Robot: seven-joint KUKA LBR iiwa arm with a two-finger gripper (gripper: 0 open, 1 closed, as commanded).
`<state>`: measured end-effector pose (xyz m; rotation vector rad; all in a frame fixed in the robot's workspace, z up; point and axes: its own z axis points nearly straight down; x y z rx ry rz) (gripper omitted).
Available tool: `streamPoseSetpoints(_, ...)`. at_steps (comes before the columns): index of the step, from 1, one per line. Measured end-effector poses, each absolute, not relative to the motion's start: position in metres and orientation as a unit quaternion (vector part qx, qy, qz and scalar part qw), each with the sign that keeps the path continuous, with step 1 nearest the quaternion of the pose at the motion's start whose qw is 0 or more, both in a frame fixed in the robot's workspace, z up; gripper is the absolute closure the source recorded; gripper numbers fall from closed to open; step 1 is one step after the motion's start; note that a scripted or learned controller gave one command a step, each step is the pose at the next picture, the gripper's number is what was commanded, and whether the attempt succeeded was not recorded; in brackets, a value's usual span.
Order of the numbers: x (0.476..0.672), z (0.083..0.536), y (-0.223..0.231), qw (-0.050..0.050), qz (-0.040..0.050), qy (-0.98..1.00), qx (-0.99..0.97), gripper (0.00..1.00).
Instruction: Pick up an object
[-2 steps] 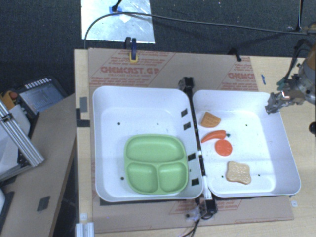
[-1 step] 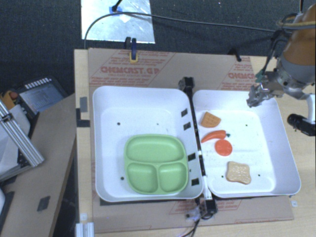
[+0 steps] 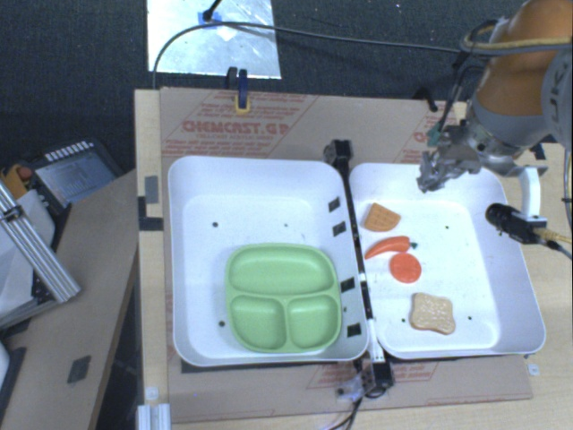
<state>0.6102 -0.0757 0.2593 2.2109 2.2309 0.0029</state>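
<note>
Objects for picking are seen in the right bin (image 3: 515, 321), four small toy food pieces lying flat on its white floor. A tan wedge with a rounded edge (image 3: 382, 217), like a piece of cracker or toast, is found nearest the far side, close to the divider between the bins. Just in front of it an orange-red carrot-like piece (image 3: 388, 246) is laid slantwise, its thicker end toward the right, where a dark stub is seen. A flat red disc (image 3: 406, 269), like a tomato slice, is placed directly in front of the carrot piece and appears to touch it. A pale, speckled bread slice (image 3: 433, 313) with a browner crust edge is set apart from these, near the front of the bin.

The left bin (image 3: 192, 240) is occupied by a light green plate (image 3: 282, 296) divided into three compartments, one long and two smaller, set toward its front right.

The gripper (image 3: 434, 174) is held at the far edge of the right bin, well apart from all four pieces, with nothing seen between its fingers. How far it is open cannot be told, since its tip is small and dark against the bin rim. The arm's grey body with its orange band (image 3: 528, 25) is seen above it at the upper right. Both bins are carried on a table (image 3: 295, 119) covered with printed cardboard.
</note>
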Motion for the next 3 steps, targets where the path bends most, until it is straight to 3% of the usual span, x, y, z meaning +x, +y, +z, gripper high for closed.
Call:
streamPoseSetpoints(2,0.628,0.243,0.025,0.000,0.0008,0.710,0.704,1.00)
streamPoseSetpoints(3,0.649,0.229,0.078,0.000,0.0014,0.710,0.704,1.00)
